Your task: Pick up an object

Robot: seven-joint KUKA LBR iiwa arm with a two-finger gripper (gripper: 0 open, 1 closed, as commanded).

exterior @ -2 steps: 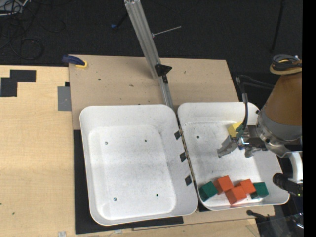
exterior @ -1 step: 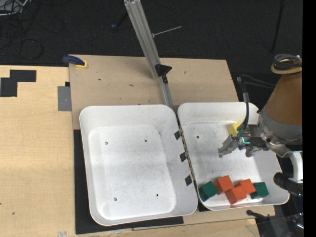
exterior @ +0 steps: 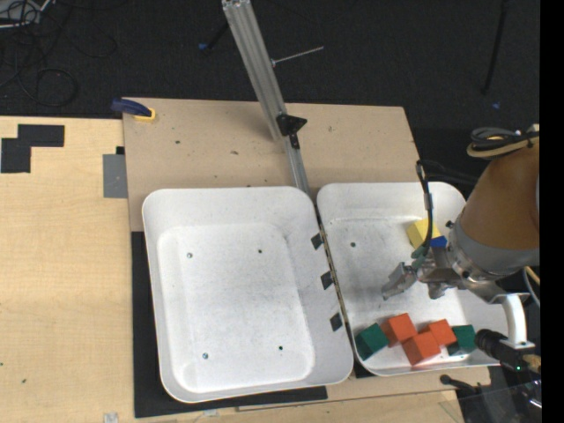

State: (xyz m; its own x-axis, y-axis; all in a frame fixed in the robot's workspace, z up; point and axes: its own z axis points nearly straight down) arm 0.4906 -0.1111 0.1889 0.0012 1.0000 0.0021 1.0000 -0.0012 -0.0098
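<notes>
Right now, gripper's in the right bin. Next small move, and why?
Probably shift toward the bin's near edge and descend: the gripper hovers over bare floor of the right bin, and the orange blocks and green blocks sit clustered below it in the view.

White bins (exterior: 231,236) hold orange blocks (exterior: 414,337), green blocks (exterior: 372,338) and a yellow block (exterior: 419,233).

**No readable writing**

Nothing legible is showing anywhere on the bench: no text, label, brand, number or sign. The two white bins (exterior: 176,227) are showing plain surfaces, and the coloured blocks (exterior: 414,335) in the right bin are showing bare faces. The arm's orange band (exterior: 504,203) is carrying no marking that can be made out.
</notes>
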